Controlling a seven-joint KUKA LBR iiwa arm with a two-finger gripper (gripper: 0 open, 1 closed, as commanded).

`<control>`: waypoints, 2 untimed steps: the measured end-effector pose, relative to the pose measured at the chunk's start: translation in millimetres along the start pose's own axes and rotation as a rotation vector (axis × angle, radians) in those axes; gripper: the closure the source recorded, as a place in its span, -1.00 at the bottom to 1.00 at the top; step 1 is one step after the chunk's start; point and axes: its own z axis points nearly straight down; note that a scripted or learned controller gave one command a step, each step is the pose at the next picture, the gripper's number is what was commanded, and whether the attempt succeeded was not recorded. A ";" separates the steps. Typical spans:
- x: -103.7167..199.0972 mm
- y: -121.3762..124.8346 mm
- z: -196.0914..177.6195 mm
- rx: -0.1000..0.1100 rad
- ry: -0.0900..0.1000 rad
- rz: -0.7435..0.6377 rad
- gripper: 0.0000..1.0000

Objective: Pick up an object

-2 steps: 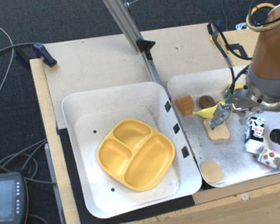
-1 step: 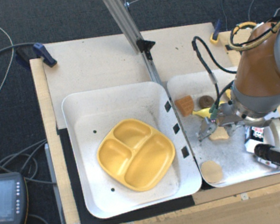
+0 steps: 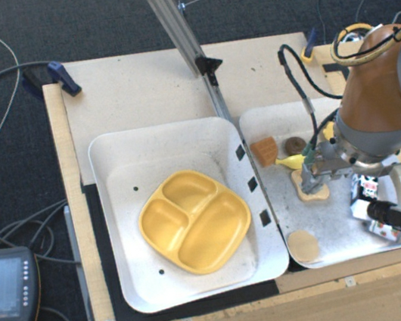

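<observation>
Three-compartment glossy yellow plate (image 3: 195,220), flat tan round disc (image 3: 303,245)

We see a yellow divided plate (image 3: 194,221) in the left bin (image 3: 109,164), a blue clamp (image 3: 63,77) at the desk's (image 3: 134,90) upper-left corner, and a tablet (image 3: 4,290) at lower left.

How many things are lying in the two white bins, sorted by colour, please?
Yellow: 2, the divided plate in the left bin and a small yellow piece in the right bin.
Orange-brown: 1, a block.
Tan: 2, a round disc and a flat piece under the gripper.
Dark brown: 1, a small round item.
Total: 6.
</observation>
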 end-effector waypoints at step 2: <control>41.2 72.1 -7.7 -0.005 -0.001 -0.005 1.00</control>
